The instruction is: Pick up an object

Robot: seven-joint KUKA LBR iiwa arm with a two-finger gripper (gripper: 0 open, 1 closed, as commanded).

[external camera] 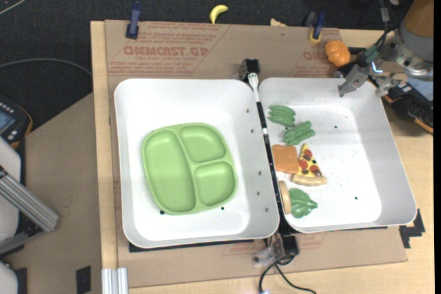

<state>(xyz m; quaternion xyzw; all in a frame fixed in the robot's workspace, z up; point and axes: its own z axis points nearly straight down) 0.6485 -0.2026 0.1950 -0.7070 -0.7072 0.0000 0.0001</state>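
tool (pixel 353 81): over right bin's (pixel 386 169) far corner, fingers look spread, nothing in them
pizza slice (pixel 308 167): right bin, near the divider

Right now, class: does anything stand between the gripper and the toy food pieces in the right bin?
Nothing visible does. The gripper hangs over the right bin's far right corner, and bare white floor lies between it and the toy food pieces clustered along the bin's left wall.
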